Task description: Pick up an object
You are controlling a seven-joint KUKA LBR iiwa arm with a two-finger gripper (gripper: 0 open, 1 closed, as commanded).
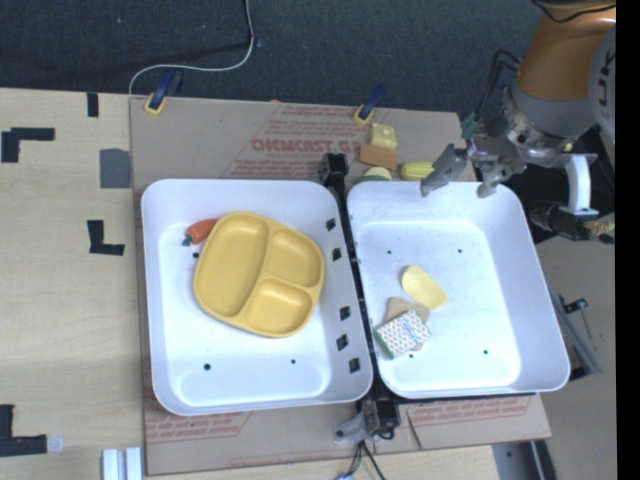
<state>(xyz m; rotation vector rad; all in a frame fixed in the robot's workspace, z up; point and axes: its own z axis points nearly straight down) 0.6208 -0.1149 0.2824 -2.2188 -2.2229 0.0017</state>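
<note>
Two bins side by side.
Divided plate (259, 273) lies in left bin (170, 368); small pieces (412, 313) cluster in right bin (500, 268).

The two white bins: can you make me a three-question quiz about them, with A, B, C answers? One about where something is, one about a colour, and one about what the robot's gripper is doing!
1. Where is the divided plate?
A. In the left bin
B. In the right bin
C. On the cardboard behind the bins

2. What colour is the divided plate?
A. Blue
B. Yellow
C. Green

3. What is the gripper doing?
A. Holding the plate
B. Resting on the floor of the left bin
C. Open, with nothing between its fingers, at the far edge of the right bin

Answers:
1. A, the plate lies in the left bin, beside a small orange thing.
2. B, its whole surface is yellow.
3. C, the two fingers stand apart with nothing between them, above the right bin's far rim.
</note>
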